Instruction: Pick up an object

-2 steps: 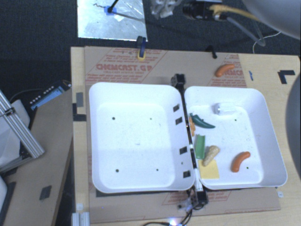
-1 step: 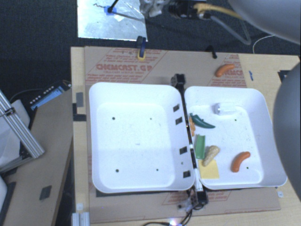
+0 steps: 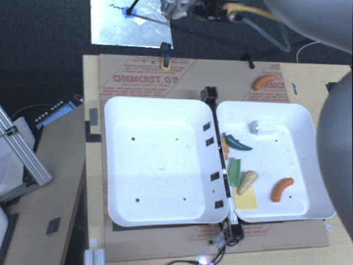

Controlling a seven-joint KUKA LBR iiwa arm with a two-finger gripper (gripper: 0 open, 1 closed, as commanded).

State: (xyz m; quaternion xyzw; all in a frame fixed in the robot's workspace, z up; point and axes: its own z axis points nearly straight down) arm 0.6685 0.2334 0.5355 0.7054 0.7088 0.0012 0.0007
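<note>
**Arm parked up high, all the stuff sits in the right bin**

You've got 2 white bins side by side on the board. The left bin [image 3: 160, 159] has nothing for you to grab. The right bin [image 3: 298, 120] carries the lot: a dark green pepper [image 3: 237, 143] close to the divider, a lighter green piece [image 3: 235, 170] just below it, a tan lump [image 3: 247, 180] touching a yellow square [image 3: 246, 199], an orange sausage [image 3: 282, 189] toward the right side, and a clear thing [image 3: 263, 127] near the back wall. There's a second sausage [image 3: 263, 82] lying on the cardboard behind the right bin, outside both bins.

The gripper [image 3: 177, 1] sits at the top of the view, well away from the bins. Can't tell whether it's wide or narrow, it's too blurry and cropped up there.
</note>
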